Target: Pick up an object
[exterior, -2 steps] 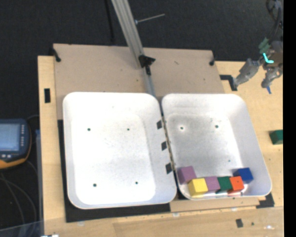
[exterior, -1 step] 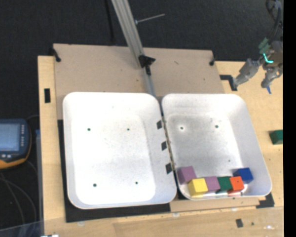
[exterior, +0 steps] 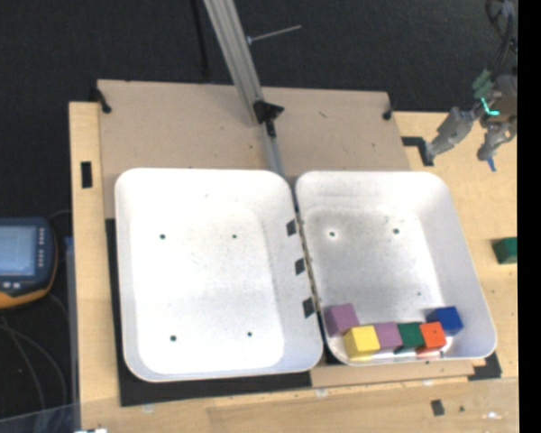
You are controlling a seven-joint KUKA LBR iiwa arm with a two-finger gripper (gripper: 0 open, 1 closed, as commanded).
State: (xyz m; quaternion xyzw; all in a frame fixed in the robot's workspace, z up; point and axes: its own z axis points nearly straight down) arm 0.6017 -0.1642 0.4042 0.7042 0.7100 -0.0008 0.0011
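My two-finger gripper (exterior: 470, 139), fingers apart, hovered at two o'clock beyond the right shallow white bin (exterior: 451, 219); its small coloured cubes (exterior: 392, 334), packed at six o'clock, risked a multi-block jam.

Lighting's pretty even and bright over the bench, and the two white bins (exterior: 207, 269) in the middle of the frame come out close to blown out, with just faint grey speckle showing on their floors. Shadows are soft and short, mostly a thin dark line under the bins' lower edges, while the dark floor along the top of the frame swallows nearly all detail. The whole thing is low-res and a bit soft, so the gripper (exterior: 473, 133) at upper right is a fuzzy smear and the small coloured blocks (exterior: 392, 335) at lower right have mushy edges.
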